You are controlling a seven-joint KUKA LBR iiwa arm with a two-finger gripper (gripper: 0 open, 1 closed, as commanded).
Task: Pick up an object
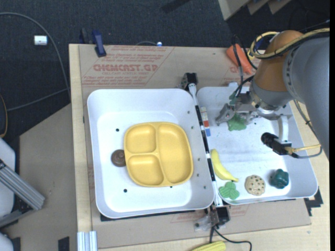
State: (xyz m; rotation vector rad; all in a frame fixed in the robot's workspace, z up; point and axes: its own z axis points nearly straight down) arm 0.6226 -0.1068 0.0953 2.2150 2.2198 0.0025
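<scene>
- Bench (131, 69): brown board with red lettering, bearing both bins side by side.
- Left bin (99, 140): holds a yellow divided plate (157, 154) near its middle; a small brown round piece (118, 158) lies touching the plate's left edge.
- Right bin (251, 156): arm (277, 67) enters from the right, orange band above the wrist.
- Gripper (236, 115): low over the far part of the right bin, at a green object (237, 123) lying just under it. How far it is open, and whether it grips anything, cannot be told.
- Near edge of right bin, left to right: banana (222, 169), green leafy piece (229, 191), speckled cookie (255, 184), teal object (279, 179).
</scene>
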